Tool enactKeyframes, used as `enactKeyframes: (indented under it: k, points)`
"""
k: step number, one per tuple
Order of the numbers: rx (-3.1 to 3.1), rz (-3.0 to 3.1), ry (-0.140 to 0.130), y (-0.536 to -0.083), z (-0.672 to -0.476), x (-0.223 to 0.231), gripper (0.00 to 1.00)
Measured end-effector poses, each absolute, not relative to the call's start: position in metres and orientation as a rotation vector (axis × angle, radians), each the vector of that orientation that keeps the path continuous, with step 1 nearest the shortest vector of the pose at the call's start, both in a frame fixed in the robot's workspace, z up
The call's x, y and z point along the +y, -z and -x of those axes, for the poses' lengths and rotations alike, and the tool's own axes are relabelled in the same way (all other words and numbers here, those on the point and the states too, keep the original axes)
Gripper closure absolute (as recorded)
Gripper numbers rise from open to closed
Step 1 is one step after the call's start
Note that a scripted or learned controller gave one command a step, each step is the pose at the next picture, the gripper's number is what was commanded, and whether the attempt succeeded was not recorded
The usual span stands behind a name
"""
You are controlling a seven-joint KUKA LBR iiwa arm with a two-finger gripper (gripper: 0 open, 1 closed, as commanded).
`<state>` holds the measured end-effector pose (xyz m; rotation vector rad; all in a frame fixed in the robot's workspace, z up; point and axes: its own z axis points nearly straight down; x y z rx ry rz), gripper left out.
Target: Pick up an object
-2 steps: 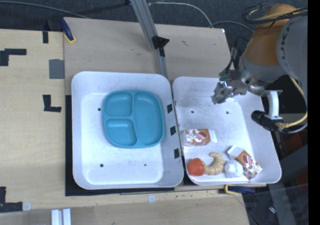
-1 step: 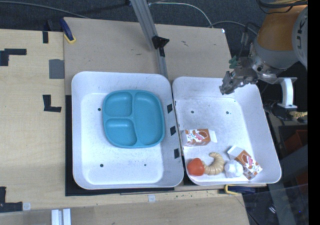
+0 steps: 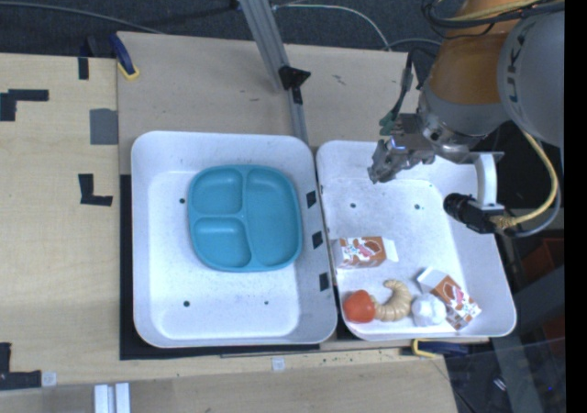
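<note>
The gripper [image 3: 383, 169] hangs over the far left corner of the right bin [image 3: 477, 246]; whether its jaws are wide or narrow I cannot tell. Near the bin's middle lies a flat snack packet [image 3: 363, 251], probably light, crinkly and slippery, best pinched across its short sides.

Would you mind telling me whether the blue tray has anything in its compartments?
Empty. The blue tray lies flat in the left bin, and all three compartments show only bare blue surface.
</note>
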<state>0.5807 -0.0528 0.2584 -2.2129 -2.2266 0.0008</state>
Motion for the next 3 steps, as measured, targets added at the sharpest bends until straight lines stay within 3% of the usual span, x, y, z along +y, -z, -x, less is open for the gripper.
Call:
enactKeyframes:
  k: [3]
  points:
    - [-2.228, 2.210, -0.002, -0.242, -0.526, 0.101, 1.00]
